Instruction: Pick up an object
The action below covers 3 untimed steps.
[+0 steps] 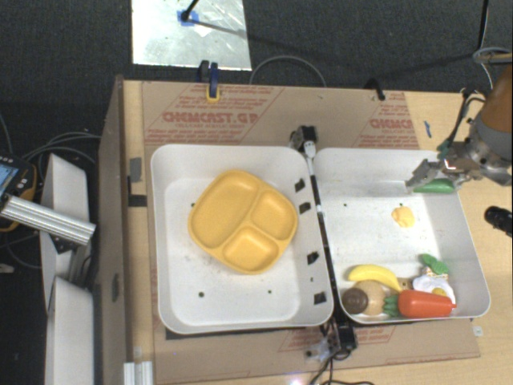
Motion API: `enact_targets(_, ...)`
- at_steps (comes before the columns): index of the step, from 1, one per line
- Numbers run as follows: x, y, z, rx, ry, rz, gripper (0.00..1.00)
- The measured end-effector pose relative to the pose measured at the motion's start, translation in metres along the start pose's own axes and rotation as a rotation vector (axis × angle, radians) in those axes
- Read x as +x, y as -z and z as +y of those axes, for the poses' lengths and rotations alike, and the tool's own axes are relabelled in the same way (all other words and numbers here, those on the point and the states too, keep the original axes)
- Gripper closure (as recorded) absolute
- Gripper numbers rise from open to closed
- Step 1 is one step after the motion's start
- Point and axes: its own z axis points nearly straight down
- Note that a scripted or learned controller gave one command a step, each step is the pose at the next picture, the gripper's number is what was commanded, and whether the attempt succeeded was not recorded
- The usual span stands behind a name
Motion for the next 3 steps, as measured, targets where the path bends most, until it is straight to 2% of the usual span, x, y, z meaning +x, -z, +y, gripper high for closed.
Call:
enact_targets(1,0.032,-0.076,-0.009,0.006,0.003,0.003,0.00)
enact_targets(2,-0.005,0.013,0.070,-0.015,0.004,-0.006,0.00)
enact_targets(3,-0.002,-0.113,0.035,0.009,-0.002,0.003,0.00)
